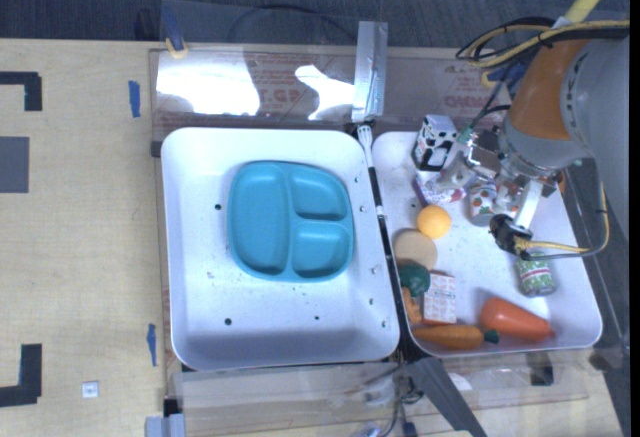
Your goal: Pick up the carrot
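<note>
Right bin (585, 320): arm (560, 105) bent low, carrot (515, 320) well apart.

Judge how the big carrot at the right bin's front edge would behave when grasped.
The carrot looks like a smooth, rigid toy, so probably stiff and light. Its tapered, rounded body may slip from a pinch or roll. It lies against the right bin wall, likely limiting approach.

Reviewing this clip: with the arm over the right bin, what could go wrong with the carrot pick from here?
1. The carrot lies against the bin's near wall, which may block a finger.
2. A second orange piece sits beside it and could be grabbed instead.
3. The gripper hovers over other clutter, so descending here would miss.
</note>
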Robot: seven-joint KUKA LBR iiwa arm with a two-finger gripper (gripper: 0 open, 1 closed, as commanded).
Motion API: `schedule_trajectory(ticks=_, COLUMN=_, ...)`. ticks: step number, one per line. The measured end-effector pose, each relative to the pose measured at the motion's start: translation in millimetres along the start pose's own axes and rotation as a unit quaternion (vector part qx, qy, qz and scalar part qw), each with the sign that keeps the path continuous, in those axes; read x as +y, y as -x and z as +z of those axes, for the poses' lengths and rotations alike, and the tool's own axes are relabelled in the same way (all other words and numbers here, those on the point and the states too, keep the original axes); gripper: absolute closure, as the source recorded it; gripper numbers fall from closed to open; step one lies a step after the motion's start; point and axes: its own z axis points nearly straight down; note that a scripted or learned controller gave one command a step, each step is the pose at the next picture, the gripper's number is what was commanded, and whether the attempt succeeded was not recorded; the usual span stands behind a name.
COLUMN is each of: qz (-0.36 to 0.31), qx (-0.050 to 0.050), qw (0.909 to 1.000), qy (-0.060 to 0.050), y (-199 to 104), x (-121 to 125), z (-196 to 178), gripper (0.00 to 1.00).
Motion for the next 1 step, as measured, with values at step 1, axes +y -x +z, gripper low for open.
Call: schedule_trajectory(ticks=1, qz=0.000, qx=0.000, qw=1.0000, qy=0.000, y=-0.1, x=-0.2, z=0.2, gripper=0.00)
